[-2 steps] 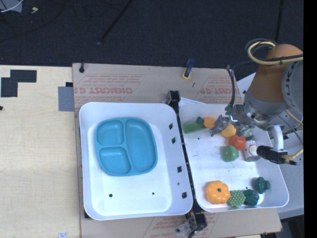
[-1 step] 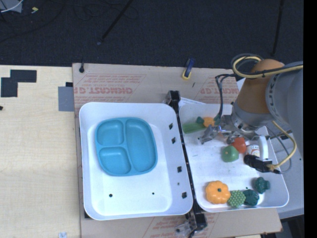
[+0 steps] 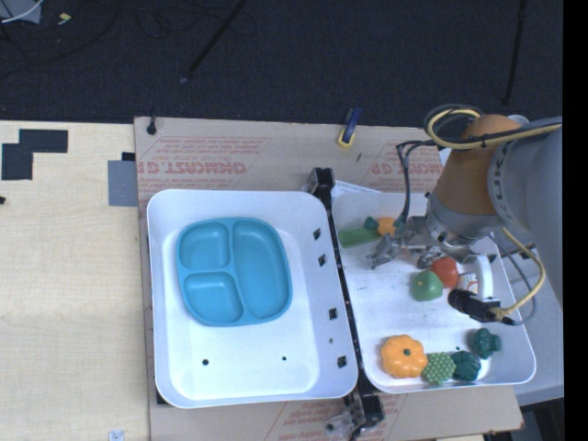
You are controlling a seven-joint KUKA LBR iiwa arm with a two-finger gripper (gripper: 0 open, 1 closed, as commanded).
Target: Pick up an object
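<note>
— What is seen nearest the camera?
— Along the front edge of the right bin (image 3: 367, 338), an orange pumpkin (image 3: 404, 356) is found, with a light green bumpy piece (image 3: 438, 367) touching it and two dark green pieces (image 3: 476, 355) toward the front right corner.

— And the gripper?
— The gripper (image 3: 412, 246) is lowered near the back of the right bin. Whether it is released or clenched cannot be told, and nothing is seen to be grasped.

— What is placed around it?
— A long green vegetable (image 3: 356, 236) and a small orange piece (image 3: 386, 225) lie beside it; a green apple-like object (image 3: 425, 287) touches a red one (image 3: 446, 269) nearby.

— The left bin (image 3: 175, 338)?
— A blue divided plate (image 3: 233, 271) is held in it.
</note>
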